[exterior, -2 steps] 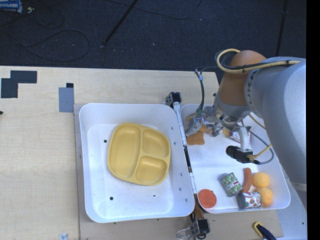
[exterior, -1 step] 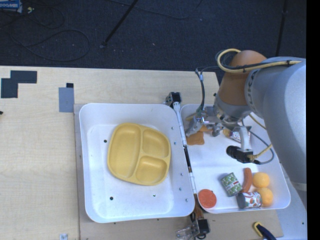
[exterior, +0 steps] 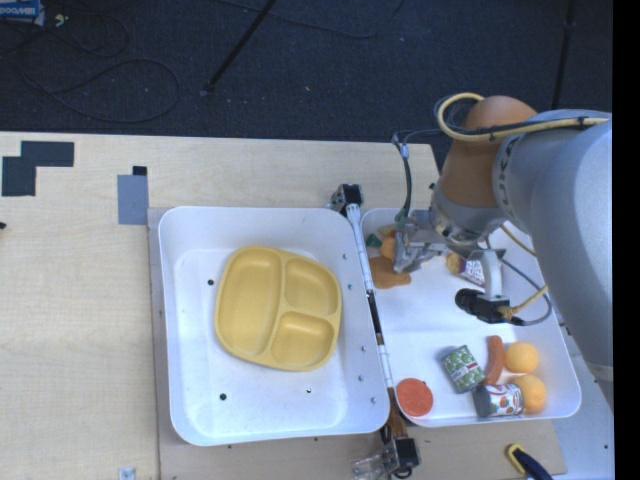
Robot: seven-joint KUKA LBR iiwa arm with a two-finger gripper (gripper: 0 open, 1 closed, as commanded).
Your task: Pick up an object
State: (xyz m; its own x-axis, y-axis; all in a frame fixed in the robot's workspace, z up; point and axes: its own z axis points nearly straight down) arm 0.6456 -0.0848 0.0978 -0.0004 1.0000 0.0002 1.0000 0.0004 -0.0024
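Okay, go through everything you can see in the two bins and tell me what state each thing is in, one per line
Yellow divided plate: flat in the left bin, compartments up.
Gripper: down in the right bin, near its far left corner.
Orange piece: lying by the gripper.
Red disc: flat, near the front.
Green packet: lying tilted.
Two orange balls: resting front right.

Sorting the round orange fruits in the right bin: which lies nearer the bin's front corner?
The lower orange fruit, beside the small can; the other orange fruit sits above it.
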